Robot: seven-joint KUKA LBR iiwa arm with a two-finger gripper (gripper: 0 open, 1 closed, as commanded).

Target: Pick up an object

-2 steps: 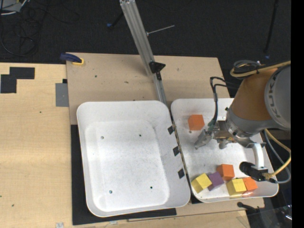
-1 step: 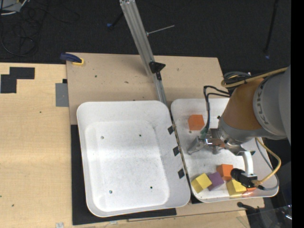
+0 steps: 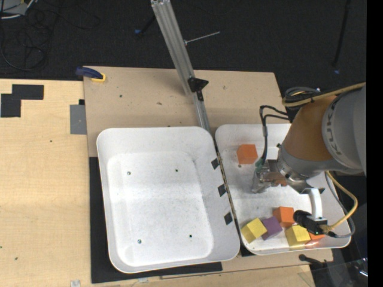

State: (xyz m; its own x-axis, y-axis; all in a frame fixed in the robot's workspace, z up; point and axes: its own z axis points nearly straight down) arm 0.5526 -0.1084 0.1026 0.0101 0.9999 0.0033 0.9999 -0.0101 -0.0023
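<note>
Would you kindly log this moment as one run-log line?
gripper: low in right bin, nothing seen held | orange block: apart, behind it | yellow block, purple block: near front rim

The pincer (image 3: 258, 181) hung low in the right bin (image 3: 230, 137) near an orange block (image 3: 246, 154), with yellow, purple and orange blocks (image 3: 272, 225) clustered at its front.

bins (image 3: 114, 142): 2 | orange blocks (image 3: 246, 154): 2 | yellow blocks (image 3: 254, 229): 2 | purple block (image 3: 272, 226): 1
</note>
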